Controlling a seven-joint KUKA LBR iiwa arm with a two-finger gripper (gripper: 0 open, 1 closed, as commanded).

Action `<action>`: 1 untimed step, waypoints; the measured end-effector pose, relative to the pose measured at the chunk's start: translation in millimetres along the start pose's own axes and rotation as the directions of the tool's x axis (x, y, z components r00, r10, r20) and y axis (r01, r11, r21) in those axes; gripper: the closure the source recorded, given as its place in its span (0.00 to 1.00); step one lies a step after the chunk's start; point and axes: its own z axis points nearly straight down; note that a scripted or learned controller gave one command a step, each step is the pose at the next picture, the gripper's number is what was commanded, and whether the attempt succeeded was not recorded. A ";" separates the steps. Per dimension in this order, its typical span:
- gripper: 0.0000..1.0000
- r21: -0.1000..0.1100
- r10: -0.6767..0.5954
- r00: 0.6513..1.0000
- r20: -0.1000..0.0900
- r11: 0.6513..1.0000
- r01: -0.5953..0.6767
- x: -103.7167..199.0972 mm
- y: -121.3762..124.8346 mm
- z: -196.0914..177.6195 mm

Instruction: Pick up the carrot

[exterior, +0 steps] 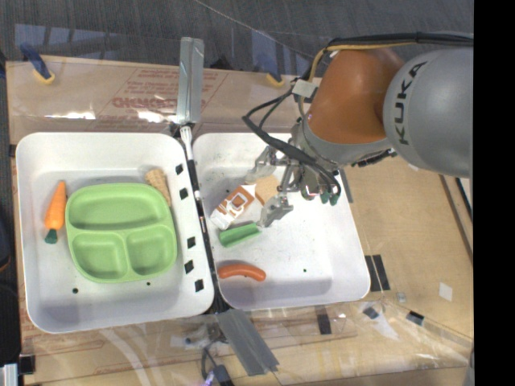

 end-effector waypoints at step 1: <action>0.00 -0.001 0.206 0.979 0.008 0.979 -0.206 -19.9 -15.5 93.8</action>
